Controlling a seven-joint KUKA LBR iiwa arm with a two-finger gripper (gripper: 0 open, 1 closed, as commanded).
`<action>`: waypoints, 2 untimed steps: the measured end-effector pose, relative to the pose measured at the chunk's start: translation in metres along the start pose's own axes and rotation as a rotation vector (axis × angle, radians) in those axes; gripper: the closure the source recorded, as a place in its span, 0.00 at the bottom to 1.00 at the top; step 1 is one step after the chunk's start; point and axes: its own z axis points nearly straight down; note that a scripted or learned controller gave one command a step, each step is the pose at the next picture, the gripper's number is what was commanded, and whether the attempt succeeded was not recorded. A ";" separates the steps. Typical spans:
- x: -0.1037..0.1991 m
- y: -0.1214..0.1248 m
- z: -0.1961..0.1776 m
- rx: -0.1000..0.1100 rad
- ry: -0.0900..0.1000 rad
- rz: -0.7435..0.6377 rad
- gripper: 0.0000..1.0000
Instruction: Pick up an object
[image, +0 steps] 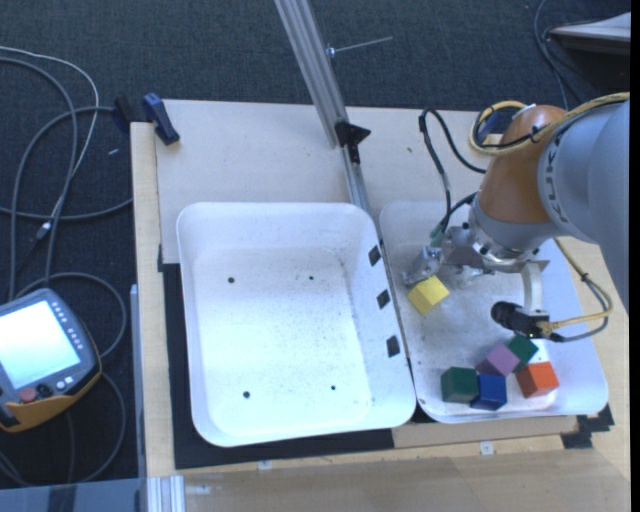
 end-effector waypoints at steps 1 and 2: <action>0.013 0.000 -0.003 -0.006 0.000 -0.004 0.00; 0.013 -0.009 -0.003 -0.006 0.000 -0.001 0.00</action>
